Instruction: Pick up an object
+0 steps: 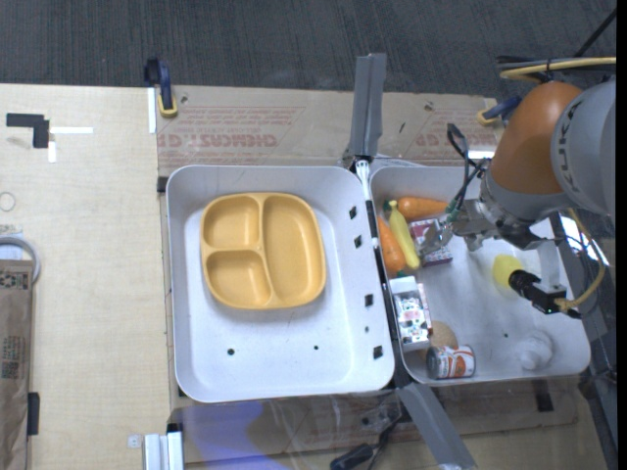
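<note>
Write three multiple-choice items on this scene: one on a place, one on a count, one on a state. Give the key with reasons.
1. Where does the yellow tray lie?
A. in the left bin
B. in the right bin
C. on the bench outside the bins

2. How many compartments does the tray have?
A. two
B. three
C. five

3. How does the can lie?
A. upright in the middle of the right bin
B. on its side by the near edge of the right bin
C. inside the tray

Key:
1 A: the tray sits within the walls of the left bin.
2 B: ridges split it into two small sections and one long one.
3 B: its round end faces sideways at the near edge of the right bin, close to the divider.
</note>
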`<action>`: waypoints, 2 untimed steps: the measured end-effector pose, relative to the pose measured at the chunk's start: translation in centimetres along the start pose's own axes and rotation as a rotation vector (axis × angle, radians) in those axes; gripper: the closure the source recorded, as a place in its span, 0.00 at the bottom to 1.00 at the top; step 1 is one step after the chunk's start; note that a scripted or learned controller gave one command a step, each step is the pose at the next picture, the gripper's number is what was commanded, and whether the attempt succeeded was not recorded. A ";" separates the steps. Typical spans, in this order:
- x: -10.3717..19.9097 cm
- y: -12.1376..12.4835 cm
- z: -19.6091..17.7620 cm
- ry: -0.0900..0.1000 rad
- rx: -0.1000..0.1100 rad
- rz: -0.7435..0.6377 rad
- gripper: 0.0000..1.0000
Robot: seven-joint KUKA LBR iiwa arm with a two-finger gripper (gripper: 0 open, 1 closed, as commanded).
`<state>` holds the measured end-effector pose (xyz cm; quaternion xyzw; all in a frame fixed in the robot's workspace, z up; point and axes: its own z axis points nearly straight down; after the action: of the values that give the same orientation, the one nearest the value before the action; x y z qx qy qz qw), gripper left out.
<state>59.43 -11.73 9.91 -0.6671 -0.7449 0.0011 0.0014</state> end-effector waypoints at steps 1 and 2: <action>-3.2 2.7 0.7 -0.001 -0.003 -0.032 0.00; -3.3 2.7 -0.2 -0.001 -0.003 -0.031 1.00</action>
<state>62.47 -14.68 10.11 -0.6556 -0.7551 0.0003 -0.0001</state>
